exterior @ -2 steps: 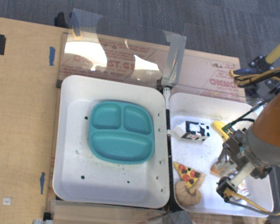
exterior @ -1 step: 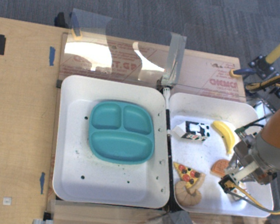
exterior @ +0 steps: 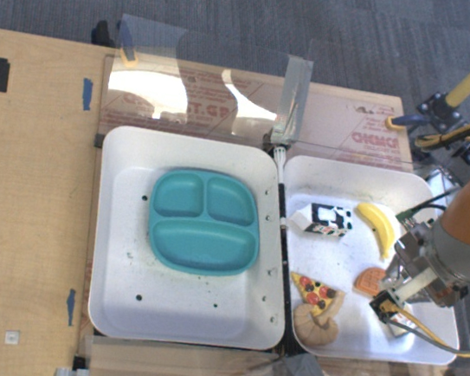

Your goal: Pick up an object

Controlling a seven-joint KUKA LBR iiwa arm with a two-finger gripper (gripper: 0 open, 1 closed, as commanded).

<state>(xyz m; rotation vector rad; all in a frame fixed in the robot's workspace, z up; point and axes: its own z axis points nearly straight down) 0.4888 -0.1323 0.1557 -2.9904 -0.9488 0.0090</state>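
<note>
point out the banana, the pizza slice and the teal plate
banana (exterior: 379,226): camera view, middle of its yellow curve
pizza slice (exterior: 316,291): camera view, its topped face
teal plate (exterior: 201,244): camera view, floor of its large front compartment

Bench (exterior: 11,219): tan wood, carrying two white bins side by side.
Left bin (exterior: 114,235): sitting directly on bench.
Right bin (exterior: 344,335): sitting directly on bench, touching left bin.
Cardboard sheet (exterior: 349,125): lying behind bins.
</note>
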